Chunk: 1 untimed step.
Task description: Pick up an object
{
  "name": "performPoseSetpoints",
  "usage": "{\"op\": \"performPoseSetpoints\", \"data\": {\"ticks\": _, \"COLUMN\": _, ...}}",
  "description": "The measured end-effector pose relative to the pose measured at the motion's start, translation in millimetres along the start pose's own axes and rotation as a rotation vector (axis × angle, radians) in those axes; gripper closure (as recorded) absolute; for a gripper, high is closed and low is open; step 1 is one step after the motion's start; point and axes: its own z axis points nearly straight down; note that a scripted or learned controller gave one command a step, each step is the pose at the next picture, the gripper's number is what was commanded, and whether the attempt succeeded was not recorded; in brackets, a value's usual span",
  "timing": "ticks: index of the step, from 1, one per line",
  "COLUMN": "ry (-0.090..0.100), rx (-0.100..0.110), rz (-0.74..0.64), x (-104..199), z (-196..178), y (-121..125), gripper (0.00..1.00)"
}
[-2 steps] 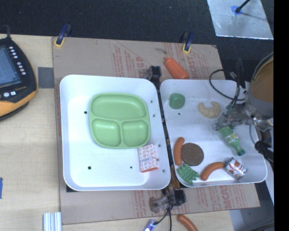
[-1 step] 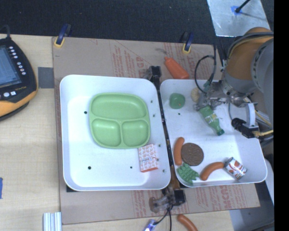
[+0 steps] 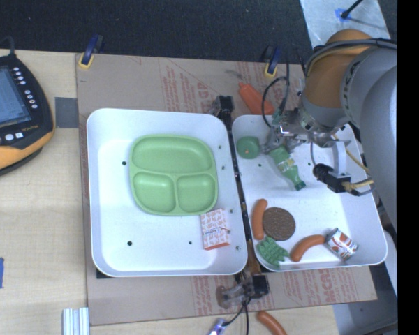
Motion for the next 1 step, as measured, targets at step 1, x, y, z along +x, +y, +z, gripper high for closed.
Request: {"op": "performPoseSetpoints", "data": {"ticks": 1, "ry": 0.002, "rx": -0.001, "rz": 0.001, "x": 63.3, "z": -92.0, "y": -39.8, "gripper": 1.00}}
